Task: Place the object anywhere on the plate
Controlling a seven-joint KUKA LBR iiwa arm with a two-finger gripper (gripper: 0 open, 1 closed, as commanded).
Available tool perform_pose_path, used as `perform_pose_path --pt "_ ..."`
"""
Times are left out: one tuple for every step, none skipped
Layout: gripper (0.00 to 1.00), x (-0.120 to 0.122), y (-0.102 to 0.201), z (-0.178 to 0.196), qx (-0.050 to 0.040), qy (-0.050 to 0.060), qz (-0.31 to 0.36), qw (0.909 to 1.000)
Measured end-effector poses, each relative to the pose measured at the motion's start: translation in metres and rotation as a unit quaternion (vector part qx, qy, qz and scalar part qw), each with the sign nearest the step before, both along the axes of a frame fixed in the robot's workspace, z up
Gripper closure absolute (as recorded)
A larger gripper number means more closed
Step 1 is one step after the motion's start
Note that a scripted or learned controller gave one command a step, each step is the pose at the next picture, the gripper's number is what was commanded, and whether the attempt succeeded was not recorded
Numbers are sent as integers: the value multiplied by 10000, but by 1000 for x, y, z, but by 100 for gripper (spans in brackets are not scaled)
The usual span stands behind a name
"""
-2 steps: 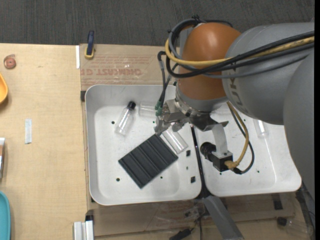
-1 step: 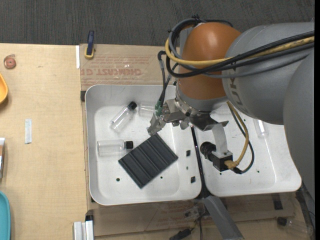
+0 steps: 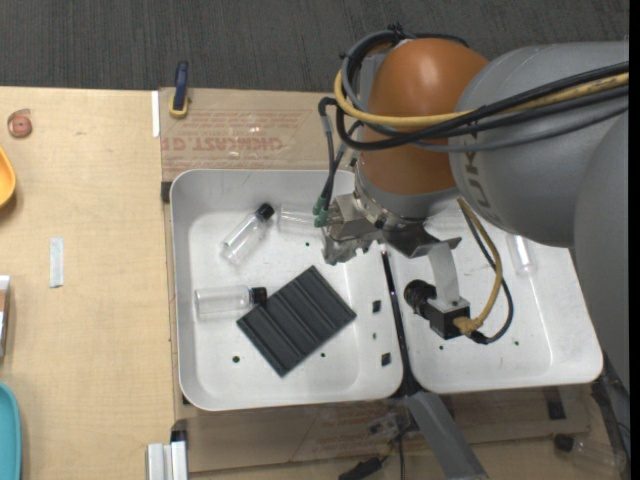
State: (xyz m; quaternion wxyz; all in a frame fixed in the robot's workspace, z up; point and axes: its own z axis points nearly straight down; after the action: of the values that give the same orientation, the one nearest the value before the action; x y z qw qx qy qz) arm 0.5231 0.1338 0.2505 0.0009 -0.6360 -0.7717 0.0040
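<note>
Plate: you see it dark and ridged, flat in the left bin.
Vials: two, at its 10 o'clock.
Gripper: at plate's 1 o'clock; you can't tell its grip.

A dark grey carpeted floor, marked with fine diagonal ribbing, is seen across the top of the view. Below it, a pale wooden desk is laid out on the left, its grain running lengthwise. A brown cardboard sheet with reversed red lettering is spread beside the wood, and a blue clamp is fixed at its upper left corner. A small white strip is stuck to the wood, and a round reddish mark is seen near the left edge. The scene is evenly lit, with soft shadows cast downward. Metal framing is glimpsed at the bottom.
</note>
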Motion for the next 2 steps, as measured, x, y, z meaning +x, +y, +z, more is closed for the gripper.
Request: perform_pose_path --pt "100 16 38 22 22 -23 1977 9802" --pt "100 -6 17 44 24 -17 2399 9708"
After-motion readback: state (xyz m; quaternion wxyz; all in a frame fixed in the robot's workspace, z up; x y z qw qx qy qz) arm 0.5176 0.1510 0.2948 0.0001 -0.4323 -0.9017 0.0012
